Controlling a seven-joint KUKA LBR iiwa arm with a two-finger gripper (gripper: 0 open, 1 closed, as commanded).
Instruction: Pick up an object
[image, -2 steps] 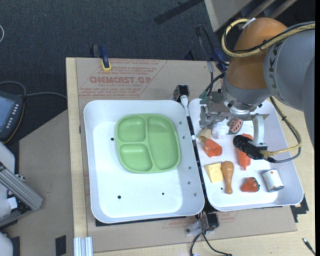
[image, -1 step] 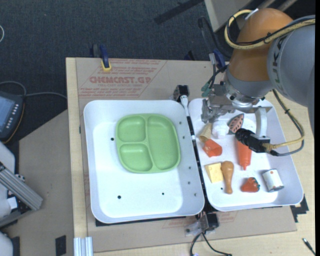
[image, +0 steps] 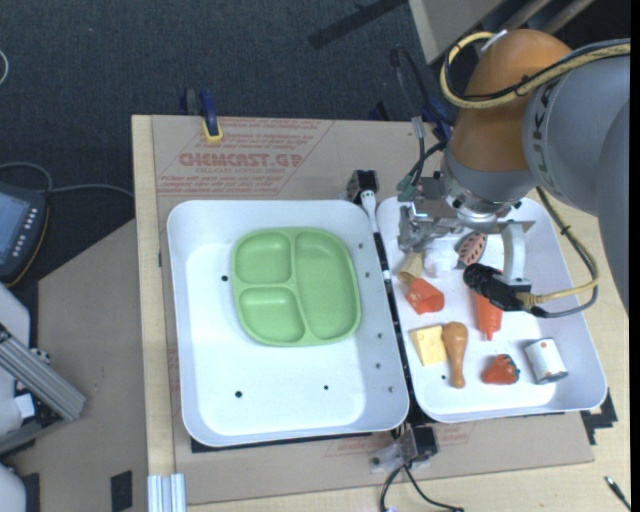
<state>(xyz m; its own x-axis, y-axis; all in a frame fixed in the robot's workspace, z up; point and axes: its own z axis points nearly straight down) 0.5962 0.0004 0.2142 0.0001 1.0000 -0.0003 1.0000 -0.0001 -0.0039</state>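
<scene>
Progress was at the approach stage: gripper (image: 437, 232) hung over the right bin (image: 575, 385), jaw state indeterminate. Nothing was lifted; orange piece (image: 424, 293) and drumstick (image: 455, 350) lay in it.

The bench (image: 160, 300) bears a left bin (image: 200, 380) and a right bin (image: 570, 385).

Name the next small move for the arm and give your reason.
Probably a short descent straight down. The end effector hangs over the back of the right bin, with small white and orange pieces lying just below it, so lowering would likely bring it around one.
</scene>
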